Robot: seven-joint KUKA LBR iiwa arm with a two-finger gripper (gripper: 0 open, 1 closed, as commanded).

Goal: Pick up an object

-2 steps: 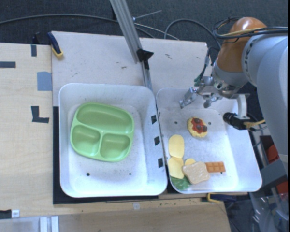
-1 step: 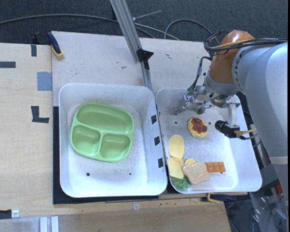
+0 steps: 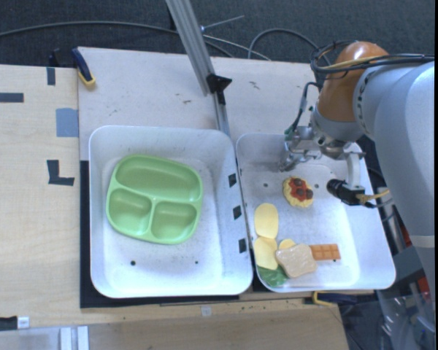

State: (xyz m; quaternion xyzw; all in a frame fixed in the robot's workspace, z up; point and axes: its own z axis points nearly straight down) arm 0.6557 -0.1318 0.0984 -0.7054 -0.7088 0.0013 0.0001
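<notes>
Near edge of the right bin (image 3: 372,268) held a cluster of toy food: a bread slice (image 3: 298,260) lying over a green leafy piece (image 3: 273,275), a yellow wedge (image 3: 265,251) just left of it, an orange waffle-like bar (image 3: 324,252) touching the bread's right side. A pale yellow oval piece (image 3: 266,219) sat just behind the wedge. Farther back, mid-bin, was a small round pizza-like piece (image 3: 298,192), yellow with red and dark topping, apart from the cluster.

Left bin (image 3: 102,268) held a green divided plate (image 3: 155,198), three compartments, flat, roughly centred.

Gripper (image 3: 290,157) was at the back of the right bin, low over the floor, just behind and left of the pizza piece, not touching it. Jaws: too small and blurred to read, cannot tell how far open; nothing visibly between them. Orange band (image 3: 347,79) and grey arm (image 3: 405,137) rose to the right.

Beyond the bins, a metal rail (image 3: 193,39) slanted across the bench (image 3: 131,93), and a blue-yellow tool (image 3: 82,67) lay at the far left corner.
</notes>
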